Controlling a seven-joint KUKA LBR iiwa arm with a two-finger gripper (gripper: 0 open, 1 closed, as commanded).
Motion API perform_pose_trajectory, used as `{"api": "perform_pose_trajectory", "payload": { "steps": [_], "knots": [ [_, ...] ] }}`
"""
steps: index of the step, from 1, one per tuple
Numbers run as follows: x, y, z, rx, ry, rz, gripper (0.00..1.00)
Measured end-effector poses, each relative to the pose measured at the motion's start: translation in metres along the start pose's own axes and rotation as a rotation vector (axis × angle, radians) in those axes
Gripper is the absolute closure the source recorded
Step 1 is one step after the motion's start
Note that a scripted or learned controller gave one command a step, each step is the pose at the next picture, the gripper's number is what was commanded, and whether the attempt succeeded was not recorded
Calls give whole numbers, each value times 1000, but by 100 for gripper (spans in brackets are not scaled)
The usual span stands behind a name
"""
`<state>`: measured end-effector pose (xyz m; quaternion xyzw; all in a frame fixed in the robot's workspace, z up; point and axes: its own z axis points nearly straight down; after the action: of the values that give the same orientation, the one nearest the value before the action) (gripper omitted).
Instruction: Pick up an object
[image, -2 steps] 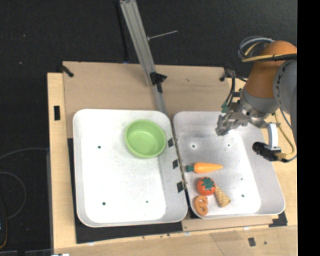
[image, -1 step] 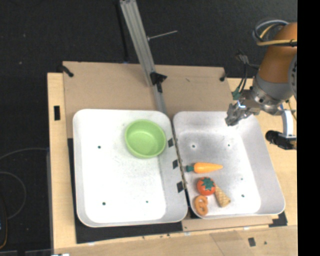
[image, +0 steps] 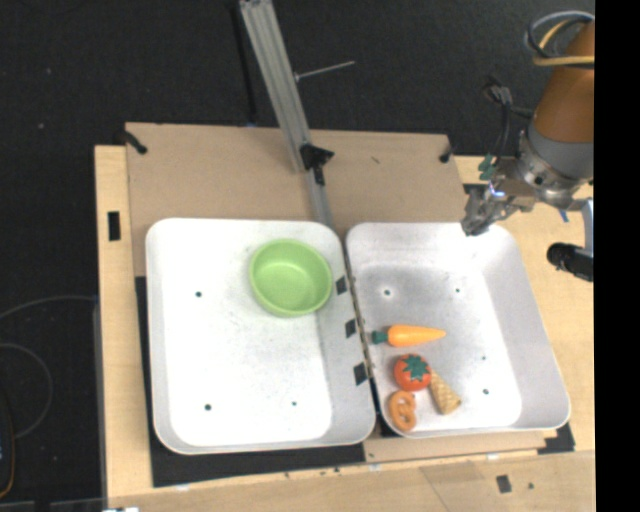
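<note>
Approach phase of a pick, viewed from above at a slant. Two shallow white bins sit side by side on the surface (image: 115, 330): the left bin (image: 180, 400) holds a green bowl (image: 290, 278) near its upper right corner, and the right bin (image: 500, 300) holds four small food toys grouped along its lower left. These are a carrot (image: 412, 336) lying crosswise with its leafy end toward the divider, a tomato (image: 412, 372) just below it, a tan bread-like piece (image: 445, 394) lying close against the tomato's lower right, and a small orange piece (image: 402, 409) at the bin's lower edge. The pincer (image: 482, 215) hangs at the upper right corner of the right bin, well apart from every toy; at this size and angle its opening cannot be told, and nothing is seen in it. Judged from this layout, the carrot is the best candidate: it lies apart from its neighbours, with bare bin floor above it. A sound approach would travel toward the lower left of the frame, centre over the carrot's middle, close across its narrow width, and descend straight. The tomato, bread-like piece and orange piece crowd one another, so a descent there risks nudging a neighbour or closing on two things at once.
</note>
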<state>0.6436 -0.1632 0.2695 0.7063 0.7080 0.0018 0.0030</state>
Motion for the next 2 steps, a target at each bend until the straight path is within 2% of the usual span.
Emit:
{"api": "perform_pose_trajectory", "payload": {
  "steps": [1, 2],
  "knots": [
    [-1, 1, -23, 2, 0, 0, 100],
    [49, 11, -8, 7, 2, -4, 100]
  ]
}}
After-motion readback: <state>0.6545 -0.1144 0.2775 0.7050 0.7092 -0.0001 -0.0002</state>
